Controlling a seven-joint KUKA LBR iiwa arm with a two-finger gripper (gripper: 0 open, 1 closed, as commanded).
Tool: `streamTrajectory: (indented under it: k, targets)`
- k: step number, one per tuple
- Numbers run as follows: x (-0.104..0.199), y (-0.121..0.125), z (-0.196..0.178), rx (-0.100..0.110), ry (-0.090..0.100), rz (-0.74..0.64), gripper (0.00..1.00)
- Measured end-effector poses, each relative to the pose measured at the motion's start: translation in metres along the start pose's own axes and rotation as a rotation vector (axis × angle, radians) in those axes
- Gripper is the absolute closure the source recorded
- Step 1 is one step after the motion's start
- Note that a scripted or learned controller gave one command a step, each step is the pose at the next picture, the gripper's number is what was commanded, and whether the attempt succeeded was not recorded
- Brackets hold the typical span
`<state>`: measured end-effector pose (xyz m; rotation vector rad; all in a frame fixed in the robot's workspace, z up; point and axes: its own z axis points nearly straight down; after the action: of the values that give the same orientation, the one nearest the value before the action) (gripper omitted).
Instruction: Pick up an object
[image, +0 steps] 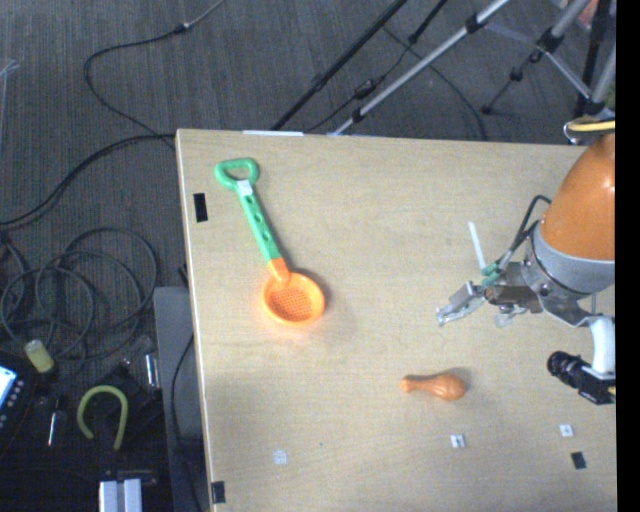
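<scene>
A: Left to right: strainer (293, 297), well left of the gripper (452, 312); drumstick (437, 385), just below it.

B: Gripper?

A: Fingers slightly apart, holding nothing.

B: Risk?

A: Closing here likely misses; the rounded drumstick could roll aside.

We have one fixed camera above the bench (400, 300), looking down at a slant, fairly far back; floor cables (80, 270) at left, arm (585, 215) entering from right.
</scene>
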<state>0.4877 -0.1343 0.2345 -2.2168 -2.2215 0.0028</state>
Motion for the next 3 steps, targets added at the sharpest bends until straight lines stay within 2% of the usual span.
streamTrajectory:
  k: [1,2,3]
  targets:
    - [-0.035,0.044,0.024,-0.001,0.0,0.047,0.0]
    - [-0.066,0.118,-0.03,-0.002,-0.004,0.258,0.0]
    - [-0.067,0.179,-0.001,-0.002,-0.005,0.069,0.0]
